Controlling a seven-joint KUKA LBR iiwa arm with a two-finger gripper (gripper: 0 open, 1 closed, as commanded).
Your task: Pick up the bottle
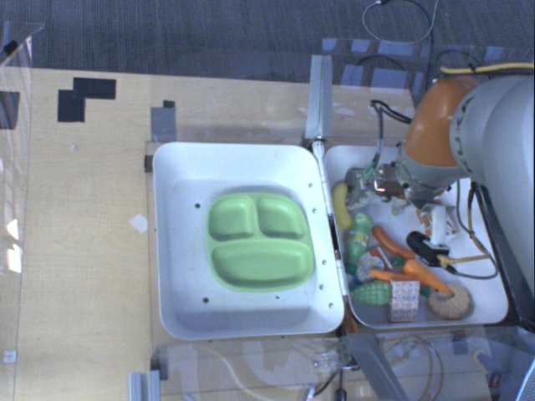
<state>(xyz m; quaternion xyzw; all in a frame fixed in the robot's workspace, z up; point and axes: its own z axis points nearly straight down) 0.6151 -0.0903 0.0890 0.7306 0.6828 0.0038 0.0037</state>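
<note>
The bottle [359,239] looks like a small green, partly see-through one lying in the right bin [493,312] near its left wall, among other items. My gripper [364,187] hangs over the back left part of that bin, just behind the bottle and beside a yellow banana [340,206]. Nothing can be seen held in it. The grey arm with its orange band [435,132] reaches in from the right and hides the back of the bin.
Two orange carrots [391,241] [415,276], a green bumpy item [371,293], a small red-and-white box [405,300] and a round tan piece [450,302] crowd the right bin. The left bin [175,249] holds a green divided plate [260,241].
</note>
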